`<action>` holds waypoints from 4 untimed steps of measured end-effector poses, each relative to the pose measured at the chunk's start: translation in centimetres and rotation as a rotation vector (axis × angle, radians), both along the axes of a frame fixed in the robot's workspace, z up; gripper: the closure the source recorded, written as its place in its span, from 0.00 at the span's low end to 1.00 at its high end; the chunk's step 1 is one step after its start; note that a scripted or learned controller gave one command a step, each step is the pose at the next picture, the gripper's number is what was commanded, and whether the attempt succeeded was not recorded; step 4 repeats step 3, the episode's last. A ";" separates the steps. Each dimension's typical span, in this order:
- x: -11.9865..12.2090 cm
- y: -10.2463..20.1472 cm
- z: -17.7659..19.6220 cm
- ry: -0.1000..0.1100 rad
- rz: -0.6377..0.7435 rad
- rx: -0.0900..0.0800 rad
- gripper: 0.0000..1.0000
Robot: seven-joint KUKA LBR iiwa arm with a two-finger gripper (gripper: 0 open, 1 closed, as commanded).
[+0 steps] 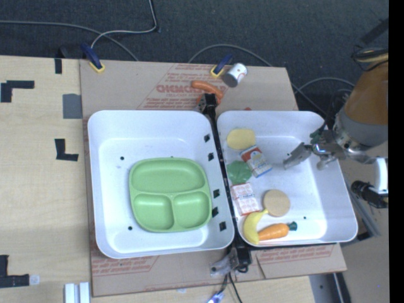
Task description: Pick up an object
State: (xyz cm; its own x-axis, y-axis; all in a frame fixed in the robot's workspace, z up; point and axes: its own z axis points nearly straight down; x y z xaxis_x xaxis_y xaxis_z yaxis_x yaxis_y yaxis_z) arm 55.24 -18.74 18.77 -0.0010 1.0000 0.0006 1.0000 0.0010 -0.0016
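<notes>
Bins: two, white, side by side – left bin (107,137), right bin (315,219).
Tray: one, green, three compartments (169,192), in left bin.
Right-bin objects: seven, clustered along its left side – yellow lump (241,138), small carton (255,160), green piece (238,171), red-and-white packet (244,198), tan disc (276,202), banana (251,226), carrot (274,231) touching banana.
Gripper: one (297,156), over right bin near right wall, clear of all objects – fingers' state: cannot tell.
</notes>
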 end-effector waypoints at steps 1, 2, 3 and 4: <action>-5.2 4.2 -10.2 -0.002 -0.001 0.000 0.00; -5.1 4.1 -9.2 -0.003 -0.001 -0.001 1.00; 2.3 9.8 -0.3 -0.002 0.001 0.000 1.00; 2.3 9.8 -0.3 -0.002 0.001 0.000 1.00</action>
